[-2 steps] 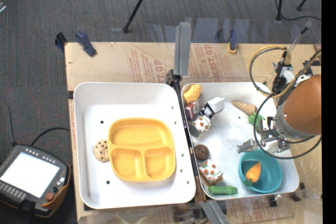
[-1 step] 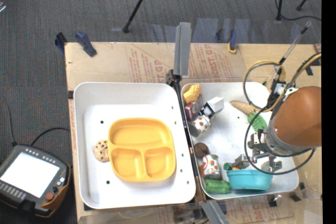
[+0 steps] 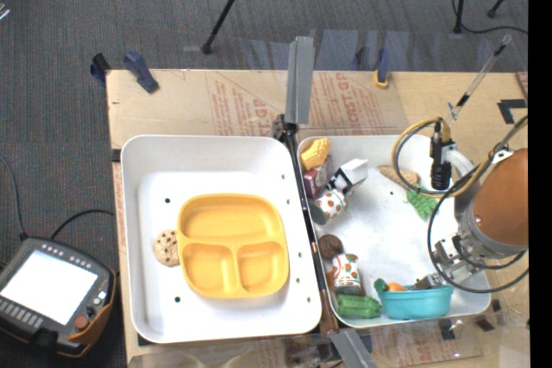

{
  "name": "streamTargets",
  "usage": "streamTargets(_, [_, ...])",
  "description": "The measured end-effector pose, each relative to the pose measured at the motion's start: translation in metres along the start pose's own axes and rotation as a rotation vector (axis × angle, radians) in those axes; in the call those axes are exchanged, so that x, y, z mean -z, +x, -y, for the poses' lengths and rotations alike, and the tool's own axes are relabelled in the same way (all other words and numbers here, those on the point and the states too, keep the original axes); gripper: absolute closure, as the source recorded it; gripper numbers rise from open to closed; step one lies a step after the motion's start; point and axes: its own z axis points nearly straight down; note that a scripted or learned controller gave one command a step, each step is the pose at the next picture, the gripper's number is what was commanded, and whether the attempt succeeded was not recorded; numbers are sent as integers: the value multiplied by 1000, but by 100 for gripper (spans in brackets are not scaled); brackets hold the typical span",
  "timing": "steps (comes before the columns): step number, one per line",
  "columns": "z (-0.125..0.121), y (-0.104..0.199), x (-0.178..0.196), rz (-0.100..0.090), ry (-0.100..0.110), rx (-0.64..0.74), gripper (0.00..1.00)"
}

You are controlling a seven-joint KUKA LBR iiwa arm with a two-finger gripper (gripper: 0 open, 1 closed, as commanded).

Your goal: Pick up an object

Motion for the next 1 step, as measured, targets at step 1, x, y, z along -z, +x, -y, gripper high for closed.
streamTargets(1, [2, -10, -2, 3, -5, 190, 0])
